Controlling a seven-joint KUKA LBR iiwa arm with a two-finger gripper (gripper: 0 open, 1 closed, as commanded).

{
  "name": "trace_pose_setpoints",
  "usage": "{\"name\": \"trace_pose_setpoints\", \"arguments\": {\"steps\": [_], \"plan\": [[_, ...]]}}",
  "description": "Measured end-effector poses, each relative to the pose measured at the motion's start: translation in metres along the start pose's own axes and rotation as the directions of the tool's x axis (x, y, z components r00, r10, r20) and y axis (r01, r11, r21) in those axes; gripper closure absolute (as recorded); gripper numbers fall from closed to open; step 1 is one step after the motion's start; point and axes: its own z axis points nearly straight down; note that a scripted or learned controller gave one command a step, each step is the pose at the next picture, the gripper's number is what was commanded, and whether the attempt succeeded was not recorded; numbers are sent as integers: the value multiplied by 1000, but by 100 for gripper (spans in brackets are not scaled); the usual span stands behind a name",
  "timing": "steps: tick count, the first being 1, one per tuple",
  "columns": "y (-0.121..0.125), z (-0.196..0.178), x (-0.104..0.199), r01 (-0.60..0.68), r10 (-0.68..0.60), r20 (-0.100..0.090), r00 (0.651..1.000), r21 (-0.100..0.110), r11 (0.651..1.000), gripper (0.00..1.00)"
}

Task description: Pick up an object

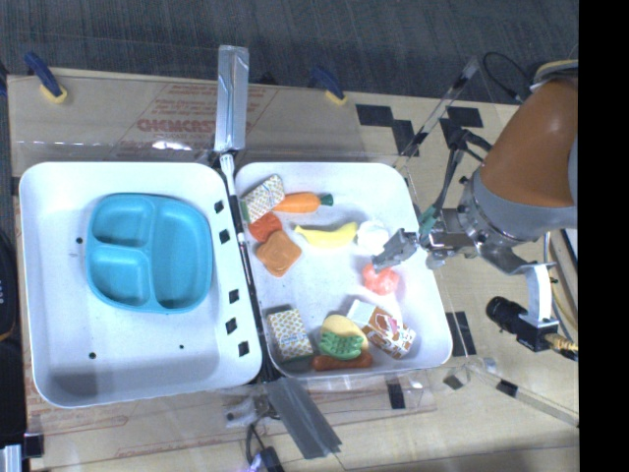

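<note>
- The table [118,106] carries 2 shallow white bins side by side: the left bin [49,293] fills the left half of the frame, the right bin [324,288] sits just right of centre.
- A blue divided tray [150,251] with 3 compartments lies in the upper part of the left bin.
- The grey arm with its orange band [531,160] reaches in from the right of the frame, and the gripper [393,249] hangs over the right edge of the right bin.
- I cannot tell whether the gripper is open or closed; its tip is too small and dark to read, and nothing shows clearly held in it.
- A pink-red round object [382,281] lies just below the gripper tip, near the bin's right wall.
- A white round object [371,234] sits just left of the gripper, beside the right end of a yellow banana [327,234].
- An orange carrot [298,203] lies above the banana, next to a checkered packet [262,198] in the bin's upper left corner.
- An orange-brown block [280,253] and a red piece [263,227] sit near the bin's left wall, below the packet.
- Along the bottom of the right bin lie a second checkered packet [289,331], a yellow-and-green item [341,337] and a small printed carton [391,337].
- 2 blue clamps [46,77] grip the table's upper edge, well apart.
</note>
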Motion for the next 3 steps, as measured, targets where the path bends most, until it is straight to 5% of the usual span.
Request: {"name": "trace_pose_setpoints", "arguments": {"steps": [1, 2, 3], "plan": [[78, 61, -6, 29, -29, 0, 1000, 2, 1000, 0], [134, 184, -5, 36, -36, 1, 999, -3, 999, 0], [134, 175, -5, 40, -40, 1, 999, -1, 999, 100]]}}
